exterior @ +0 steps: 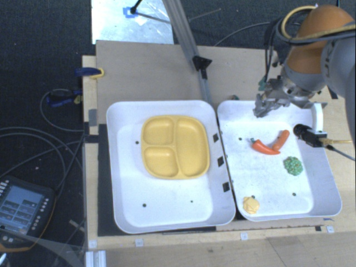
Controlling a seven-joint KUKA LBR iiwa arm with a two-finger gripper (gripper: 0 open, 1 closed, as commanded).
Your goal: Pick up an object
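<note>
Looking down through the camera view, I see the arm (320, 43) reaching in from the right, its orange band above the wrist, with the gripper (263, 111) hanging over the far left corner of the right bin (334, 196). I cannot tell from this angle how its fingers stand; they read as one dark grey cluster against the white floor, and nothing shows between them.

Just toward me and slightly right of the gripper lies the orange carrot (271, 144), bent in the middle, flat on the bin floor and apart from the fingers. Further toward me and to the right sits the green broccoli piece (293, 165), near the carrot's right end but not touching it. Well toward me from the gripper, at the bin's near left corner, rests a small yellow item (251, 204).

Left of the gripper is the left bin (125, 204), bearing a yellow divided plate (174, 147) with three compartments.
</note>
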